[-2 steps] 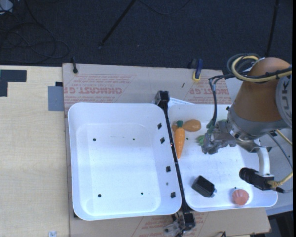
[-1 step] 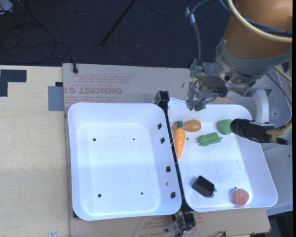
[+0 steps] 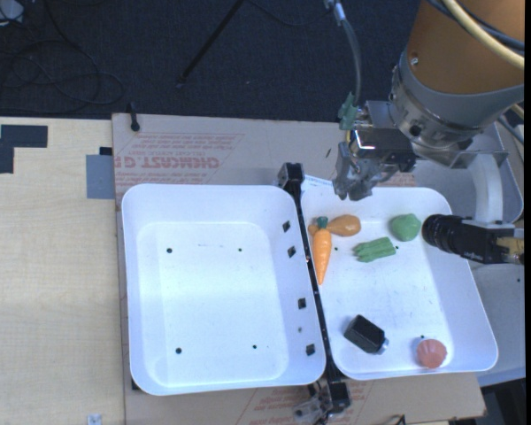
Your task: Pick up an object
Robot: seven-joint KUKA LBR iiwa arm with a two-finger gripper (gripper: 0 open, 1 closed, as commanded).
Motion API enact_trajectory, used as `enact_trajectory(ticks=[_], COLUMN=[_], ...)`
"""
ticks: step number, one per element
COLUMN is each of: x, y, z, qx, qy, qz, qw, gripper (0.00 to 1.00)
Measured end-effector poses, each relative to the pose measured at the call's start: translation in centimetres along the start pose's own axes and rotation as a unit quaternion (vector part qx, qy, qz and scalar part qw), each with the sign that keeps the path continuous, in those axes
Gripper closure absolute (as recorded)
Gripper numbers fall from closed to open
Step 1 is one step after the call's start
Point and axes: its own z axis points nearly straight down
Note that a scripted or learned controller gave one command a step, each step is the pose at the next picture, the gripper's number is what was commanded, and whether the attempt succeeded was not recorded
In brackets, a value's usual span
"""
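The right white bin holds several small items. An orange carrot lies along its left wall, with an orange-brown lump touching its top end. A green pickle-like piece and a round green piece lie further right. Near the front lie a black block and a reddish ball. My gripper hangs over the bin's back edge, just above and behind the orange-brown lump, with nothing seen in it.
The left white bin sits beside the right one, joined by a black divider strip. A black cylindrical device juts in over the right bin's right rim. Cardboard lies under the bins.
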Motion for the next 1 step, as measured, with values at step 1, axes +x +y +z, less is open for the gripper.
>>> enact_trajectory(ticks=[1], x=[6.85], y=[-2.51], z=[-5.64], qx=[0.001], qy=[0.0], qz=[-0.001], qw=[1.0], gripper=[1.0])
